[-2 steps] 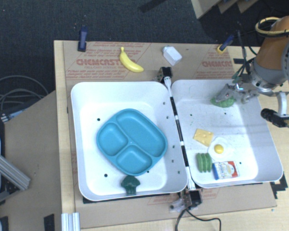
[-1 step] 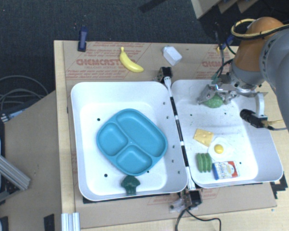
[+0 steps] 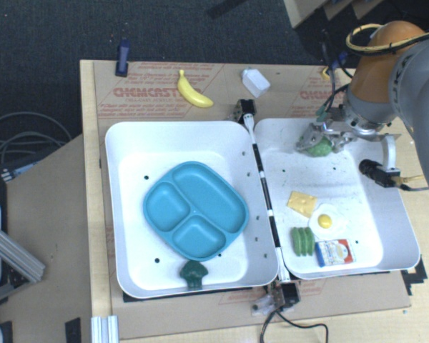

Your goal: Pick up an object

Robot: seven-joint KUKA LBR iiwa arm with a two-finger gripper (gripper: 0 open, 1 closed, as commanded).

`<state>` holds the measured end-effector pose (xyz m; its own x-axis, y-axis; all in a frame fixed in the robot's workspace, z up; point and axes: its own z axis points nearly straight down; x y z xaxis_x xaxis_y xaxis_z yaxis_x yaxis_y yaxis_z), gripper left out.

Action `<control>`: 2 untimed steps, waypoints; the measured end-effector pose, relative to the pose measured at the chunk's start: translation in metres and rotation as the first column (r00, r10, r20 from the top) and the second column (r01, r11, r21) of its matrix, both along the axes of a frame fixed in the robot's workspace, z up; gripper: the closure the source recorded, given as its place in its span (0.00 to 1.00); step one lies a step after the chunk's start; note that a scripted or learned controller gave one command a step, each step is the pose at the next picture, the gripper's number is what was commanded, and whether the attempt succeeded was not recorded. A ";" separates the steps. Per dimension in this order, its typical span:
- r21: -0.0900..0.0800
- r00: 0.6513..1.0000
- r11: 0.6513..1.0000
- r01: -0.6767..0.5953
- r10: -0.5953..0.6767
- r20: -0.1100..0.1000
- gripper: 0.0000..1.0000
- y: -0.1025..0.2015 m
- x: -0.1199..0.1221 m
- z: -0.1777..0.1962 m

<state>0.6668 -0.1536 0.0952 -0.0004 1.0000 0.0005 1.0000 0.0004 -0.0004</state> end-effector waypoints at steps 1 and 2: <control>0.002 1.000 1.000 -0.001 0.001 -0.009 1.00 0.054 -0.002 -0.011; 0.001 1.000 1.000 0.000 0.000 0.000 1.00 0.097 -0.106 0.090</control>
<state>0.5603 -0.0571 0.1857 -0.0007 1.0000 0.0011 1.0000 0.0007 -0.0001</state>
